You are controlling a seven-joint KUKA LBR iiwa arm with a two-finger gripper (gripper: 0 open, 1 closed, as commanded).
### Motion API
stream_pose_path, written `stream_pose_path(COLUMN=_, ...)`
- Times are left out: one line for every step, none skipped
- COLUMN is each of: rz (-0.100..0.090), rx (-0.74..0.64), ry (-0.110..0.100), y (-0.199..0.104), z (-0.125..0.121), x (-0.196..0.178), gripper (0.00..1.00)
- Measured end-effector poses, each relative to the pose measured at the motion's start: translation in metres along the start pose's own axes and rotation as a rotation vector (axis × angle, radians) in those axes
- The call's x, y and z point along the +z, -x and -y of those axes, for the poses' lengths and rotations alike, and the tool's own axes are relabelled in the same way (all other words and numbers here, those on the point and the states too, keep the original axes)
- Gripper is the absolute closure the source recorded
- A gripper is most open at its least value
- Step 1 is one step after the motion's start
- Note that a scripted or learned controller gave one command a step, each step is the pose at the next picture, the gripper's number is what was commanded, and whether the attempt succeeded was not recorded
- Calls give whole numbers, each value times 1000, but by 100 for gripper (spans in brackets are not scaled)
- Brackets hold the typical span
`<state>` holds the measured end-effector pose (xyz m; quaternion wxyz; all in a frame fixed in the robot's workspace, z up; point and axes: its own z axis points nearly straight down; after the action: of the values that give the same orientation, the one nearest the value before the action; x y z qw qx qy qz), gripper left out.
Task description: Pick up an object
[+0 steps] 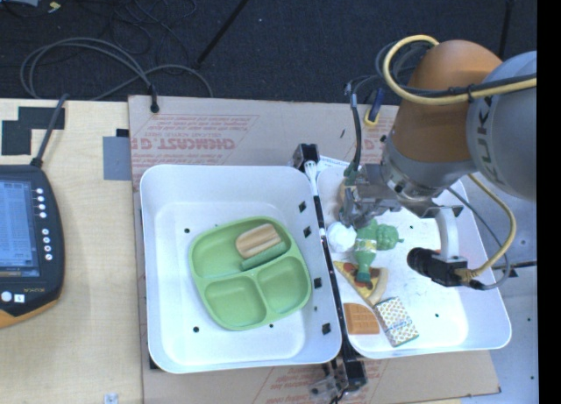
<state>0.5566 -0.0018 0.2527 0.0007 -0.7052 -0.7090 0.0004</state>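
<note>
Two shallow white bins are set side by side on a cardboard sheet [219, 131] that lies on the pale worktop [79, 139]. One dark handheld control unit [22, 236] with a lit screen lies at the far left of the worktop. The left bin [166, 306] holds one green tray [254, 293] divided into three compartments. One tan, loaf-like piece [259, 238] lies in the tray's upper compartment. The right bin [473, 306] holds five small things, all gathered in its left half near the wall shared with the other bin. One white round piece [340, 237] lies just beside that wall. One green toy [379, 237] of knobbly shape lies just to its right. Below these lie one pizza-slice toy [368, 281] with yellow, red and green on it, one orange-brown square [359, 318], and one small patterned box [397, 321] touching or nearly touching that square. The gripper [355, 208] is seen low over the upper left part of the right bin, directly above the white round piece and the green toy, carried by the one grey and orange arm [456, 78] reaching in from the right. How far it is open cannot be told, and nothing can be seen held in it. Whether it touches either piece below cannot be made out.
</note>
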Motion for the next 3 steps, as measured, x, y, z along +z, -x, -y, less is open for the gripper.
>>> stream_pose_path(rz=-1, rx=8, ry=-17, y=11, z=86, x=59, gripper=100)
stream_pose_path(rz=-1, rx=-2, ry=-3, y=-57, z=80, x=11, gripper=100)
stream_pose_path(rz=1, rx=-1, ry=-1, y=-135, z=17, x=1, gripper=100)
